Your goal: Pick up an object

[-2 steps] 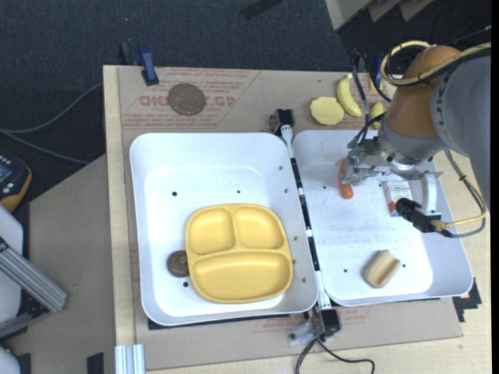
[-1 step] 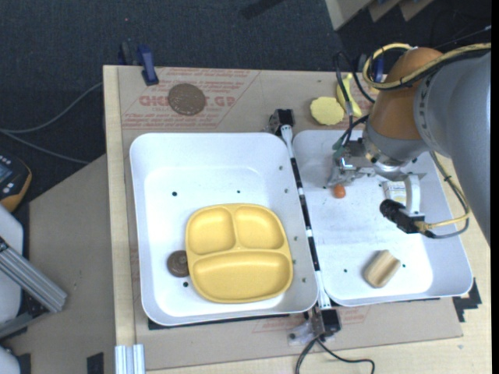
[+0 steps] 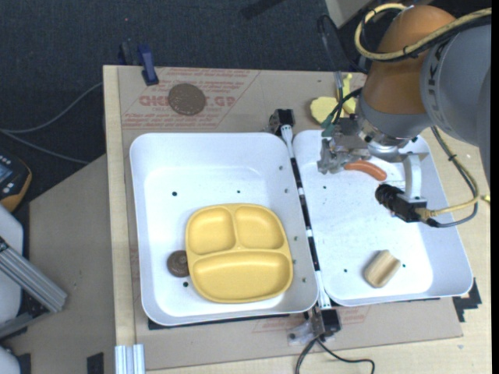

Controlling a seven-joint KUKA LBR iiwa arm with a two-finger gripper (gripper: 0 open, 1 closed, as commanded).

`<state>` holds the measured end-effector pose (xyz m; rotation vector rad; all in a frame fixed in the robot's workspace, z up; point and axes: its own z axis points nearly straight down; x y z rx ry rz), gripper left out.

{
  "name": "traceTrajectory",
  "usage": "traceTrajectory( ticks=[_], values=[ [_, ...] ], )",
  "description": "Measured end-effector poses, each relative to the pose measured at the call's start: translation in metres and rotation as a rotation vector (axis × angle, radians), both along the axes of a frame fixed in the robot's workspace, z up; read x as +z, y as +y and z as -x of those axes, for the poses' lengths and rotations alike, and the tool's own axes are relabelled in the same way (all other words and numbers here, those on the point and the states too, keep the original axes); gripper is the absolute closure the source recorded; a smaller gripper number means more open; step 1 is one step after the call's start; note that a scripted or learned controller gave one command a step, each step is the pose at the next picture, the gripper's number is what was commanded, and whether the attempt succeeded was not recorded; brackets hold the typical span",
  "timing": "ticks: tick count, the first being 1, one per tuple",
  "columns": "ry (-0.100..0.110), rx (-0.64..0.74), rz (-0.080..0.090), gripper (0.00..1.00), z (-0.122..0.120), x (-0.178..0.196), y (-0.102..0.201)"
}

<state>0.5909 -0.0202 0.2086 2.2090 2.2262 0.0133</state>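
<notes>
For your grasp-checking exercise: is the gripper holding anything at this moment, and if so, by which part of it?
It cannot be told. The gripper is low in the right bin, beside an orange carrot-like piece, but nothing is visibly between its fingers. The tan block lies apart.

blue clamp (image 3: 146, 63) at bench's far left edge; brown disc (image 3: 186, 98) on cardboard (image 3: 125, 209); cables on dark floor (image 3: 54, 45)
</notes>
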Motion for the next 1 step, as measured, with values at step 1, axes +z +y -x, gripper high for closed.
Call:
traceTrajectory(
  ticks=[1],
  values=[
    [0.005,-0.011,0.005,1.00,-0.0536,-0.0249,-0.0530]
  ],
)
